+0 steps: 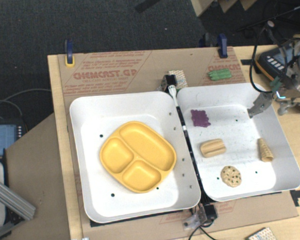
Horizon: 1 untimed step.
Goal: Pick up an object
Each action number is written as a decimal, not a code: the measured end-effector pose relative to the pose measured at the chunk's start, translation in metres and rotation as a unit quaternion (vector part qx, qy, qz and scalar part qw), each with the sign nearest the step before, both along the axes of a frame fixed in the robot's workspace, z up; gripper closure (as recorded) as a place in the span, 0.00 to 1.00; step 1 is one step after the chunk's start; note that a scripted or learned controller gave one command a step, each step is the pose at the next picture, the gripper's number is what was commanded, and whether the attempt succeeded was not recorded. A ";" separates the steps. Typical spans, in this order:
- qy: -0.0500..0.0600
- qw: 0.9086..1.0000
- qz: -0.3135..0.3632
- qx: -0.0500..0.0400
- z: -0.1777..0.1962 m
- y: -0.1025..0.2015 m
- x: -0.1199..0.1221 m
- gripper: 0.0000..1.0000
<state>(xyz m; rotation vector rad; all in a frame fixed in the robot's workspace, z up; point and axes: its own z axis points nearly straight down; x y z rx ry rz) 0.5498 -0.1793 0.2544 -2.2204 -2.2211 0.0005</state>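
Right bin (290, 157), bread roll (212, 147) lying crosswise (long axis left-right), gripper (257, 107) state unclear

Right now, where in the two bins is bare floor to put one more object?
Left bin: only strips around the yellow tray. Right bin: free near corner between cookie and cone, and far strip beside purple grapes. Crowded around the bread roll.

- Left bin (85, 148): holds a divided plate (137, 155), near its middle.
- Right bin (284, 153): just beside the left bin, rims touching.
- Grape bunch (200, 118): right bin, far left part.
- Bread roll (212, 147): nearer than the grape bunch.
- Cookie (231, 176): near edge, nearer than the bread roll.
- Cone (265, 149): right side of the right bin.
- Gripper (257, 107): over the right bin's far right rim.
- Pickle (220, 75): on the bench (110, 73), behind the right bin.
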 end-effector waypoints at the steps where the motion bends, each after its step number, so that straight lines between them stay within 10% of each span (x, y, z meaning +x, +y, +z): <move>1: 0.003 1.000 0.002 0.001 -0.176 0.046 0.011 0.00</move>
